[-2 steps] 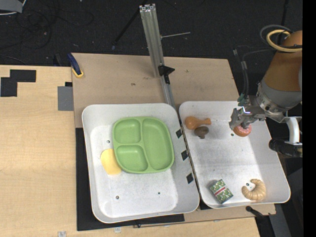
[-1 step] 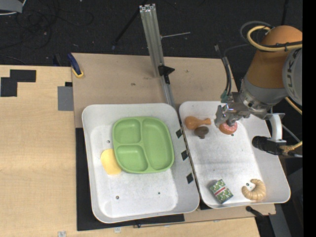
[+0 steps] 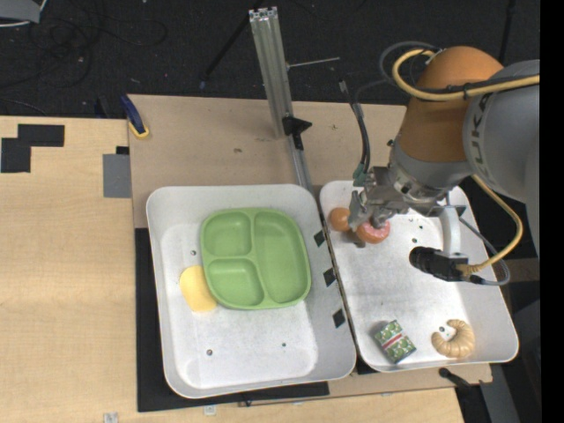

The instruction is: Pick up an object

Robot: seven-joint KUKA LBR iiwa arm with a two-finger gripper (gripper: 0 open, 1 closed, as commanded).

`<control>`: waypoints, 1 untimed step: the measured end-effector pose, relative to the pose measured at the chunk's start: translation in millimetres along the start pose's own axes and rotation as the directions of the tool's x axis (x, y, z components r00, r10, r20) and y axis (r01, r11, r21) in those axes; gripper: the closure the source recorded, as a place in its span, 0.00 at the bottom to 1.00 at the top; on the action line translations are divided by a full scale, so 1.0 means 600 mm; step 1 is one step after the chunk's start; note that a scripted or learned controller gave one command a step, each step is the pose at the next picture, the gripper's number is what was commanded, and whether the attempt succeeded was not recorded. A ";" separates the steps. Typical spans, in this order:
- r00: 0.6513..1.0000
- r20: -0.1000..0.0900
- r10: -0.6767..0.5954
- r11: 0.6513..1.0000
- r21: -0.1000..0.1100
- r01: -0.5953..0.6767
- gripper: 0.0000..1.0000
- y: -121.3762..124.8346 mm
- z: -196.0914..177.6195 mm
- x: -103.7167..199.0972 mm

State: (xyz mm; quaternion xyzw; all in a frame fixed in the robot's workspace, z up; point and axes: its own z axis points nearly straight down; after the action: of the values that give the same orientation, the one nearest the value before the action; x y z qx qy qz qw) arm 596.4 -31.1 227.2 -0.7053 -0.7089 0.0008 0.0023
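Half-hidden pink object (image 3: 377,232) under arm (image 3: 441,139).

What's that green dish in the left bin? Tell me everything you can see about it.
The green plate is a pale lime, plastic-looking divided dish with rounded corners and three compartments: one long one on the right and two smaller ones on the left. It lies flat and slightly turned in the left bin, toward its far side. A yellow object sits against its near-left corner, partly tucked under the rim. Nothing lies in its compartments.

Green plate (image 3: 256,258) smooth plastic; bins (image 3: 238,359) matt white; bench (image 3: 62,263) pale wood.
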 end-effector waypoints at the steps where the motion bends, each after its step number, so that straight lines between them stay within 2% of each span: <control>1: 1.000 0.000 0.000 1.000 0.000 0.000 1.00 -0.010 0.018 0.089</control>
State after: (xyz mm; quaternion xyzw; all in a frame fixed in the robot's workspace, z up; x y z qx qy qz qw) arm 590.1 22.0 216.3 -0.7054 -0.7088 0.0010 0.0022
